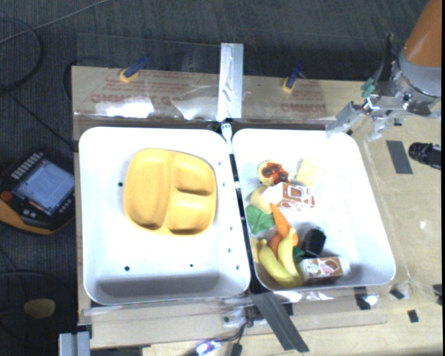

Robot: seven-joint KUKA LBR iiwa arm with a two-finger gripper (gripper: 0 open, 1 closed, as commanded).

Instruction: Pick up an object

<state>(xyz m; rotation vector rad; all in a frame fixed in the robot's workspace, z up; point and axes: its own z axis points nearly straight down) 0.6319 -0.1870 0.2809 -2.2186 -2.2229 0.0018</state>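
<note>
Lying nearest the camera in the right bin, a small brown carton sits against the front wall, just beside two yellow bananas curved along the bin's front left corner. A black object rests right behind the carton, touching or nearly touching it. An orange carrot lies tilted beside a green leafy piece, both packed against the bin's left wall. Farther back, a red-and-white packet lies beside a pale rounded item; beyond these a round piece with red and dark markings and a cream-colored wedge mark the rear of the cluster. All the items crowd the left half of the right bin. The left bin holds a yellow divided tray, set roughly mid-bin, well apart from the cluster. On the tabletop behind the bins lies clear plastic sheeting pinned with blue-and-yellow clips. At far right, the hand hovers over the right bin's back right corner, outside the rim, well apart from every object; fingers too small and blurred, so spread or pressed together cannot be told. Nothing visible in it. Orange band of the arm above.
</note>
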